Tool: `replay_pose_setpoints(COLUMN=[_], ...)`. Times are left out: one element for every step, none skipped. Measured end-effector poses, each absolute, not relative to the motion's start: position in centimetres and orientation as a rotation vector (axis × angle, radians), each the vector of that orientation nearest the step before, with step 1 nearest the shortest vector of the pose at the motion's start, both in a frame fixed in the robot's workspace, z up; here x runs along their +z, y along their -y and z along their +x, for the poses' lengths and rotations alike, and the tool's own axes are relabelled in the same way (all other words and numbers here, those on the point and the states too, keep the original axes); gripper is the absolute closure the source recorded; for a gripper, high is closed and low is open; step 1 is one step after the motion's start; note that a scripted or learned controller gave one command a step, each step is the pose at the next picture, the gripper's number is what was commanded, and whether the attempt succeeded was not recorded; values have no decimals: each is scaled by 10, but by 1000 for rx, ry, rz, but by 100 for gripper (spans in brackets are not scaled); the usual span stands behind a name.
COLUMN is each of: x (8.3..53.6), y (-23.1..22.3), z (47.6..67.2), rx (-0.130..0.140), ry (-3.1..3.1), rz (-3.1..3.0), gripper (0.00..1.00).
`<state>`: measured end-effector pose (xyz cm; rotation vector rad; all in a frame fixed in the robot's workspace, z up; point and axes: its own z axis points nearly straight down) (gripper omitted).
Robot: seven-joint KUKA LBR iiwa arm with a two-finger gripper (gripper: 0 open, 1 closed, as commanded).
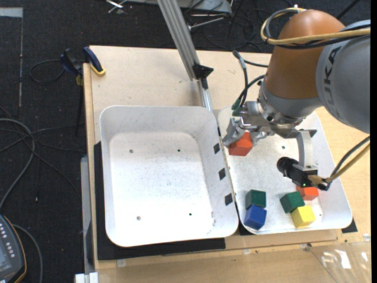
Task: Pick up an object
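An orange-red block [240, 145] sits tilted at the upper left of the right bin [330, 158], close to the wall shared with the left bin. My gripper [241, 135] comes down on it from above, under the big orange wrist [300, 58]. A grey finger shows on each side of the block, and the gripper's body hides the block's top. The block sits between the fingers, which are shut on it.
Along the right bin's front edge lie a green block [255, 197], a blue block [255, 217], a second green block [291, 201], a yellow block [303, 216] and a small orange piece [308, 193]. The left bin [112, 128] lies beside it. A slanted metal pole [182, 34] stands behind.
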<state>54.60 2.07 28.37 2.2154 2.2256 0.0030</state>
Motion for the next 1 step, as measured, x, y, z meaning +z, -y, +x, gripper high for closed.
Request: replay_pose_setpoints(x=[234], y=[-78], z=[557], rx=[-6], ry=[-2234], rz=[2216], gripper=[100])
